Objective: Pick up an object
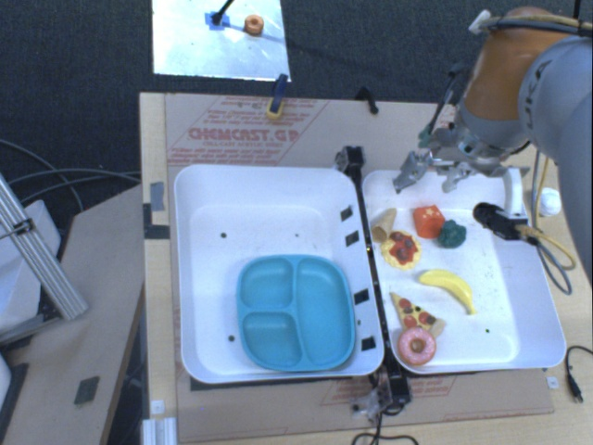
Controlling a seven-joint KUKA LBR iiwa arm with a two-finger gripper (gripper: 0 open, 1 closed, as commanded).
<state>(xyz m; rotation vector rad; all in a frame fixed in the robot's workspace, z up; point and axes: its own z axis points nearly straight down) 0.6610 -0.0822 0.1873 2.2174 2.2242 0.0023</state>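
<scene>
Hovering open and empty, the gripper [429, 177] hangs over the right bin [533, 336]; the red block [427, 221] lies just below it (bench cardboard [243, 130] reads "CHEMCAST").

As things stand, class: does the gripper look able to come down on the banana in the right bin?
Probably yes. The banana lies alone on bare bin floor, apart from the pizza slice and donut, with nothing above it. The gripper hangs over the right bin's far edge.
</scene>
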